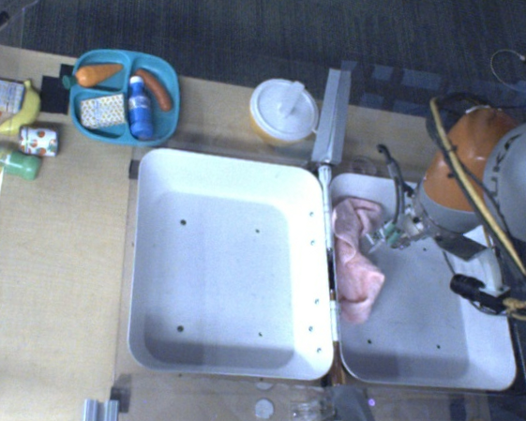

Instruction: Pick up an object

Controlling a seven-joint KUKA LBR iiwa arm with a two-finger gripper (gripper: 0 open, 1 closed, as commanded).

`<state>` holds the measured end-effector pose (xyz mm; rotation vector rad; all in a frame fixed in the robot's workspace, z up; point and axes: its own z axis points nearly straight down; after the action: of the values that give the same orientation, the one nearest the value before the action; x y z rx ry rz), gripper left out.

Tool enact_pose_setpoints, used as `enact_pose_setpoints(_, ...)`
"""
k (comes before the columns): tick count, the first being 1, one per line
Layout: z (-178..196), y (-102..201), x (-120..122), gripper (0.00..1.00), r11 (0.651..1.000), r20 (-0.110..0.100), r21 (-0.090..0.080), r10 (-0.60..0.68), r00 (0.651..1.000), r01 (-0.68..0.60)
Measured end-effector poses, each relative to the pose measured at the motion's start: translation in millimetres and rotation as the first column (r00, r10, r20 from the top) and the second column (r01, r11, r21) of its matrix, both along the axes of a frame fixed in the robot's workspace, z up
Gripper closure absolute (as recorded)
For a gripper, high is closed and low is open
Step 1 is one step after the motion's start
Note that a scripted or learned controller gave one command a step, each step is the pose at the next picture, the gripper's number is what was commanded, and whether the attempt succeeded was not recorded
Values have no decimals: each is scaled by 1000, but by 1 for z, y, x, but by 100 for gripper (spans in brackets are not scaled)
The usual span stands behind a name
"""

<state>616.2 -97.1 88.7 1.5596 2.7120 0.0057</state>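
A crumpled pink cloth (359, 263) lies against the left wall of the right white bin (435, 358). My gripper (385, 236) is low in that bin, at the cloth's upper right edge, touching or almost touching its folds. The grey arm with its orange band (466, 171) comes in from the right and covers the bin's back right corner. The wrist body hides how the gripper meets the cloth.
The left white bin (228, 267) sits beside the right one. Behind the bins are a white lidded cup (284, 111) and a blue divided tray (125, 95) of toy food. A banana (22, 109), a small can (38, 141) and a green bottle (6, 161) lie far left.
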Motion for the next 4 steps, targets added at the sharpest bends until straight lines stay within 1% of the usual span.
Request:
enact_pose_setpoints(1, 0, 0, 0, 0, 1000, 0, 0, 0, 1000, 0)
enact_pose_setpoints(2, -2, 2, 40, 0, 874, -7, 4, -486, 874, 486)
enact_pose_setpoints(3, 0, -24, -15, 0, 954, -2, 4, -299, 954, 299)
enact_pose_setpoints(4, -1, -25, 51, 0, 995, -25, 3, -97, 995, 97)
